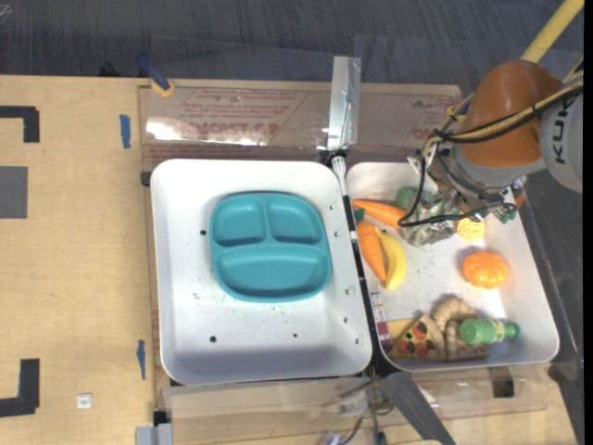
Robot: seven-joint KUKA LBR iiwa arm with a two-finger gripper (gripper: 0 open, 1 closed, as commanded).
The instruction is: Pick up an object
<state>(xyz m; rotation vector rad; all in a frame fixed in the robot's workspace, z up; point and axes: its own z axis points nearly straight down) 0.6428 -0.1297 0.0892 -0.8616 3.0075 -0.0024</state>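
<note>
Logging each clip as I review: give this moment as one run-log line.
gripper: low in right bin, far end | nearest: carrot, banana | grasp: unclear | left bin: teal tray

camera: fixed overhead | slanted downward | covers left bin (176, 248), right bin (537, 313)

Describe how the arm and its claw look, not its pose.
The arm is grey with black lettering on its side, and a rounded orange band sits above the wrist. Black cables loop from that band down around the claw, which is a cluttered dark and metallic assembly; its finer shape is hard to make out.
</note>
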